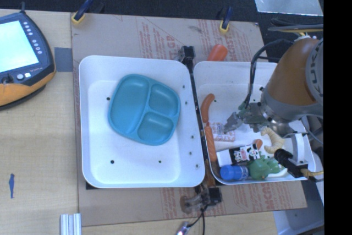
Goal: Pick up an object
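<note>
The grey arm with the orange band (294, 77) reaches in over the right white shallow bin (231, 71). Its two-finger gripper (235, 120) is low inside this bin, near the middle. If the fingers are released or clenched, I cannot tell, and nothing is visible between them.

Inside the right bin, a long curved orange stick (206, 110) lies along the left wall. At the near edge lie a blue plastic bottle (233, 173), a green soft toy (264, 167) and a black and white package (245, 153). Left of this bin, the left white bin (93, 118) holds a turquoise plastic plate with compartments (144, 109).
</note>
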Tool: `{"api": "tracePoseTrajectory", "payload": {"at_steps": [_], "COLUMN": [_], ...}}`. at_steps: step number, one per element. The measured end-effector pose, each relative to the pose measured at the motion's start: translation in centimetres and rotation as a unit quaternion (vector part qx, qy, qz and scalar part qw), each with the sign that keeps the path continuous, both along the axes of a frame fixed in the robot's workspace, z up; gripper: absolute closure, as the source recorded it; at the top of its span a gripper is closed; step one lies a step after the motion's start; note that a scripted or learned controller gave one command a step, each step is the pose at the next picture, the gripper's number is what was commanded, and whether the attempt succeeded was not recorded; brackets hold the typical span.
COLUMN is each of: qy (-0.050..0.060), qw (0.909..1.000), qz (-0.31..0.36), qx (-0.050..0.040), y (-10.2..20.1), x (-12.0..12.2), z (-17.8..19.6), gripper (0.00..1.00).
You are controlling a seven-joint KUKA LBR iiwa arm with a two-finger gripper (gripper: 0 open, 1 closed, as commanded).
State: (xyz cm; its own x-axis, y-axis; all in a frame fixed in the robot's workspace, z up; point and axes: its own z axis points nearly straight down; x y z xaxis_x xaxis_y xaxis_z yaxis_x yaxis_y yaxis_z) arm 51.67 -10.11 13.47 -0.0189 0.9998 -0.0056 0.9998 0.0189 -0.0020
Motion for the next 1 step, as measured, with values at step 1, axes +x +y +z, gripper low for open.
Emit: {"api": "tracePoseTrajectory", "payload": {"at_steps": [1], "qy": [-0.001], "qw": [1.0], "qz": [0.0], "qx": [-0.0011], "y": [-0.1], "x": [0.07], "z": [1.01], "gripper": [1.0]}}
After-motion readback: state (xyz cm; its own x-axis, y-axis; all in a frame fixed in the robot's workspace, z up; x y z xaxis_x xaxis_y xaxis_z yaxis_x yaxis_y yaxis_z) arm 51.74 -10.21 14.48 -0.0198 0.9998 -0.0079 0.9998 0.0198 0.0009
